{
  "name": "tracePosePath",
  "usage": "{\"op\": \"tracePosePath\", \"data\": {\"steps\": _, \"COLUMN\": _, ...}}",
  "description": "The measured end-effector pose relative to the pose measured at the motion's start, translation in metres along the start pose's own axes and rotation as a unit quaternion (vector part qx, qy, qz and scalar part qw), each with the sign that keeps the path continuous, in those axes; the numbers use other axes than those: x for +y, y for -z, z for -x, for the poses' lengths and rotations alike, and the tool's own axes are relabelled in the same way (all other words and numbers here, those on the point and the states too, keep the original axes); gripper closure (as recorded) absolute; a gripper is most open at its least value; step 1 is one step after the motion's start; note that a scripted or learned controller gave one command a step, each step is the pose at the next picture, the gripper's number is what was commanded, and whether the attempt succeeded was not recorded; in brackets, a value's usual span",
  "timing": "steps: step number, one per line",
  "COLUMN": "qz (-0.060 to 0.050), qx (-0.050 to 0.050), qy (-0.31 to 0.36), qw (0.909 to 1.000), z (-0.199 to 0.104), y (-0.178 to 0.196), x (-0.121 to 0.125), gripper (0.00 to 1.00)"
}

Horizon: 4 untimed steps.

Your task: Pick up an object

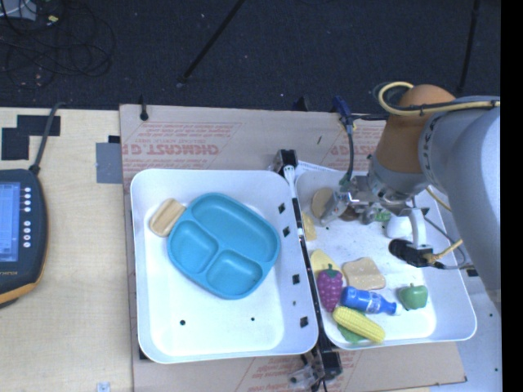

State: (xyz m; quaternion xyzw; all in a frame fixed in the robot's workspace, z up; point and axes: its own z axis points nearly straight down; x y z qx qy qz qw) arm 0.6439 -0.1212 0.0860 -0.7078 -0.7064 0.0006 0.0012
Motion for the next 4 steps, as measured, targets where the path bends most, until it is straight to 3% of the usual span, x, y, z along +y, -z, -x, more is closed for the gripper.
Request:
{"op": "tracePosePath", "data": {"steps": 1, "qz": 0.001, "qx": -0.006, "qy": 0.000, "qw": 1.0000, "z": -0.028, "y": 0.001, "x": 0.000, "gripper": 0.00}}
{"op": "tracePosePath", "data": {"steps": 2, "qz": 0.000, "qx": 0.000, "qy": 0.000, "qw": 1.0000, "z": 0.007, "y": 0.000, "x": 0.000, "gripper": 0.00}}
{"op": "tracePosePath", "data": {"steps": 3, "qz": 0.001, "qx": -0.008, "qy": 0.000, "qw": 1.0000, "z": -0.029, "y": 0.001, "x": 0.000, "gripper": 0.00}}
{"op": "tracePosePath", "data": {"steps": 4, "qz": 0.000, "qx": 0.000, "qy": 0.000, "qw": 1.0000, "z": 0.002, "y": 0.000, "x": 0.000, "gripper": 0.00}}
